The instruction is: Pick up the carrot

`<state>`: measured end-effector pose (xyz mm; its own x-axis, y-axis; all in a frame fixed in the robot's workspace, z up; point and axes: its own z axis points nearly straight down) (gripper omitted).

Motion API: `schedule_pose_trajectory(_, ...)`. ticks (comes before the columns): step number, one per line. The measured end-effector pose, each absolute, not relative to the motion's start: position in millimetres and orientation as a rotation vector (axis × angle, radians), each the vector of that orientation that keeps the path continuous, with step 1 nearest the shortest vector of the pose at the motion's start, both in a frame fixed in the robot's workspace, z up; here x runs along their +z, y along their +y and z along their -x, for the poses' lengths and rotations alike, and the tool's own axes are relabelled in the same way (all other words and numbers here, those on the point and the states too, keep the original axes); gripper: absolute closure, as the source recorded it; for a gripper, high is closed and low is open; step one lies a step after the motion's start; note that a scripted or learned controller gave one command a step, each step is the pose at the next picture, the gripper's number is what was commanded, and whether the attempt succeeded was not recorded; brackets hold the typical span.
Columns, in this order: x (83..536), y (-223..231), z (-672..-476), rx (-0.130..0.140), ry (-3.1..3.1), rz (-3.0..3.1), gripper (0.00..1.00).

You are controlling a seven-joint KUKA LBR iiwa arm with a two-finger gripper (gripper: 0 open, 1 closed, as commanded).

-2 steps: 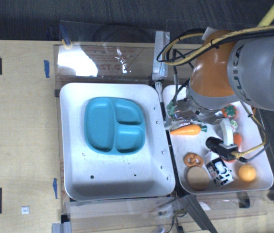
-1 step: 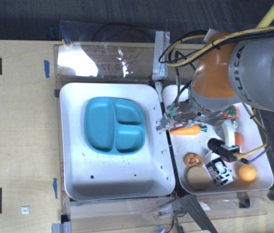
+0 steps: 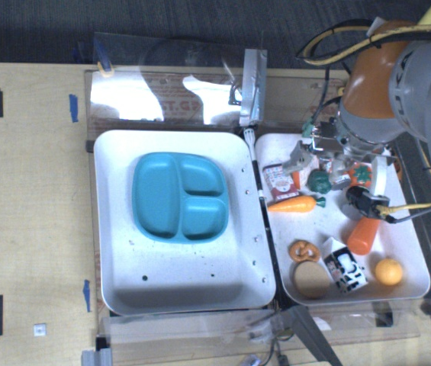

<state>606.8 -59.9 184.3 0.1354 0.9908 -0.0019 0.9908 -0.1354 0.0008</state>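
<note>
The carrot [image 3: 291, 203], orange with a small green top at its right end, lies on its side near the left wall of the right bin [image 3: 413, 246]. My gripper [image 3: 324, 164] hangs over the upper part of that bin, just above and to the right of the carrot and apart from it. The grey mount and cables around the gripper cover its tip. A small teal-green object [image 3: 320, 180] sits right beneath it.
A red-and-white packet [image 3: 278, 178] lies just above the carrot. An orange-red cylinder [image 3: 362, 235], an orange [image 3: 388, 271], a pretzel [image 3: 303, 250], a brown round [image 3: 312, 278] and a black-and-white carton [image 3: 345, 268] fill the bin's lower part. A blue divided plate [image 3: 179, 195] sits in the left bin [image 3: 123, 280].
</note>
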Motion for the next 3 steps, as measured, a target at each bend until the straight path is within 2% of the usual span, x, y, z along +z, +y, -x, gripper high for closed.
schedule_pose_trajectory(1,226.5,-79.9,-587.0,0.003,2.326,-2.105,0.00)
schedule_pose_trajectory(2,225.6,-79.5,-586.7,0.001,2.328,-2.105,0.00)
schedule_pose_trajectory(3,322.0,-61.3,-554.8,0.007,2.177,-2.257,0.00)
